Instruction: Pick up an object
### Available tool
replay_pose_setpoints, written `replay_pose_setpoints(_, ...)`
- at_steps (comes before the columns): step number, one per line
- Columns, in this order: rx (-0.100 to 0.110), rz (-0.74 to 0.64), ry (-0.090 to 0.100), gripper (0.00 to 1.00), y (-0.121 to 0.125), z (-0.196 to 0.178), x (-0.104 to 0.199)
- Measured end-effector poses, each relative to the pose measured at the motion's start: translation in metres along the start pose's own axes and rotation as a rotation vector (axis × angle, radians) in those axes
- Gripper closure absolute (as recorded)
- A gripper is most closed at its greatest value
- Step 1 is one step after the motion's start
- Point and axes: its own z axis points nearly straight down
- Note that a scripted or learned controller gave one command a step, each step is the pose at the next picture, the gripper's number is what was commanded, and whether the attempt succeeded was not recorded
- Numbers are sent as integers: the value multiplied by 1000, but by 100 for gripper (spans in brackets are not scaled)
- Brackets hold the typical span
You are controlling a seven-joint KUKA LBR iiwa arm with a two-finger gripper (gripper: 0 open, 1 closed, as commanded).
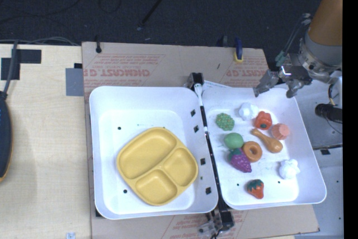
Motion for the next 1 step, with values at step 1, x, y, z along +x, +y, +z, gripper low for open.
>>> replay_pose_setpoints(1,6,3,1,0,-41,205,48)
